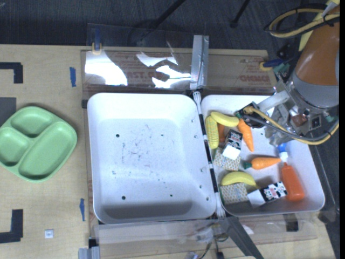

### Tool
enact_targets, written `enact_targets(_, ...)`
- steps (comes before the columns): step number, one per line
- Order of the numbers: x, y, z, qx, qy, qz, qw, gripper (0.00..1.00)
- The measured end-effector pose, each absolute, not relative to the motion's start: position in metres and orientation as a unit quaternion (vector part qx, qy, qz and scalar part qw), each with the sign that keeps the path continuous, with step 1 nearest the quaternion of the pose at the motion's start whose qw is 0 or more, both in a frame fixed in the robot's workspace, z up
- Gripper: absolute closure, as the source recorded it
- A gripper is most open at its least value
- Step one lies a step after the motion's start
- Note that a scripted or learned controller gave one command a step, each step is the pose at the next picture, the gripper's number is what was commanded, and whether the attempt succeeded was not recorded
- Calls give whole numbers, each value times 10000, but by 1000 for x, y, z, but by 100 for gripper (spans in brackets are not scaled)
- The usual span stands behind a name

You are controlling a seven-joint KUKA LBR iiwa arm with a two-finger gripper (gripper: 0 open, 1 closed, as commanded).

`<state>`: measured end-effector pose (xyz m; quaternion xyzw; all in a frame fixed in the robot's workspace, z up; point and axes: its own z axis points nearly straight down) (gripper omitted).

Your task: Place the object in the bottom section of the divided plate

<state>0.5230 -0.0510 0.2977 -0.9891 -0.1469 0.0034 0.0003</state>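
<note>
- Gripper (280,117) hangs over the far right part of the right bin (223,102). You cannot tell whether it is spread or closed, and nothing shows in its grasp.
- Nearest things: a carrot (246,135) touching a banana (224,119). A second carrot (265,162) and a bottle (291,182) lie lower in the view, near the right wall.
- The object is not singled out yet. Every candidate lies in the crowded right bin.
- Plate (70,134) sits on the bench beyond the left bin (145,144), well apart from the gripper. Its bottom section (46,151) is the large lower one.
- Risk: with the items packed and touching, a descent may pinch two at once or nudge a neighbour and close on nothing.
- Risk: round carrots and the bottle look likely to roll or slip from a shallow grip.
- Risk: the carry crosses the whole left bin, so a weak hold could drop the object there. A release off centre could land it in an upper section.
- Arm (321,63) enters from the right, orange band uppermost, wrist angled down and left into the bin.
</note>
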Motion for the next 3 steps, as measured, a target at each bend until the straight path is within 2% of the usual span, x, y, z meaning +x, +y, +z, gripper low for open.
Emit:
enact_targets(1, 521, -4, 370, -9949, -1010, 14, -16, 100)
enact_targets(2, 618, 49, 352, -9927, -1202, 12, -14, 100)
enact_targets(3, 621, 31, 396, -9949, -1012, 14, -16, 100)
